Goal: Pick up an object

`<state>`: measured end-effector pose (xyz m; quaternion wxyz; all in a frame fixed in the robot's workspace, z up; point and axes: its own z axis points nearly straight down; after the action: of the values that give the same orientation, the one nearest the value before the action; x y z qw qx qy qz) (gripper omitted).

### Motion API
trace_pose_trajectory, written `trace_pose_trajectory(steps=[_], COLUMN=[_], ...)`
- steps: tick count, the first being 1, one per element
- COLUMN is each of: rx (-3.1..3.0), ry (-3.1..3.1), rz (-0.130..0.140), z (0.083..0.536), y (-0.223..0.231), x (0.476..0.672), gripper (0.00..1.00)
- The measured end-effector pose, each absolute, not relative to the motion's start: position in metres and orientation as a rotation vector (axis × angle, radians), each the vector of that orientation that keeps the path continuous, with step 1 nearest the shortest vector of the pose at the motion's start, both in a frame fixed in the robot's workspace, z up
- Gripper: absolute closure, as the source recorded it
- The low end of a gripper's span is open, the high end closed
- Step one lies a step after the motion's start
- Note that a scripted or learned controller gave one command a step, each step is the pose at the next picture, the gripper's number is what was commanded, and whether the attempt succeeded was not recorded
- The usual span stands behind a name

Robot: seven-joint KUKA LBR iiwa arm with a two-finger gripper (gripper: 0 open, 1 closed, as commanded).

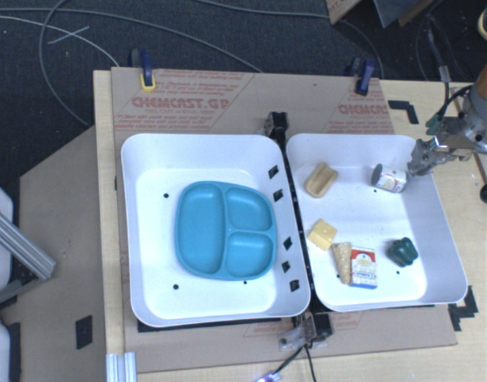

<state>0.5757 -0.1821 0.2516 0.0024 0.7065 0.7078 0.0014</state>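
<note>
The claw (425, 159) hangs over the upper right rim of the right bin (446, 237), and I cannot tell how it is set, wide or narrow. Nothing shows in its grip. Just beside it, to its left and slightly lower, lies a small can (389, 180) on its side, its long axis running roughly left to right, one end toward the claw. That looks like the nearest pick. Farther off lie a green lump (403, 251) and a red-and-white box (363, 267).
</note>
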Motion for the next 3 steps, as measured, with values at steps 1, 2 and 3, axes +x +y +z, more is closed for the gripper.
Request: trace_pose_trajectory(steps=[1, 2, 3], rx=[2.217, 2.217, 2.221], ry=[2.22, 2.228, 2.225], rz=[0.003, 0.001, -0.001], z=[0.302, 0.302, 0.289], y=[-0.182, -0.129, -0.084], x=[0.577, 0.584, 0.584], gripper=[1.0, 1.0, 1.0])
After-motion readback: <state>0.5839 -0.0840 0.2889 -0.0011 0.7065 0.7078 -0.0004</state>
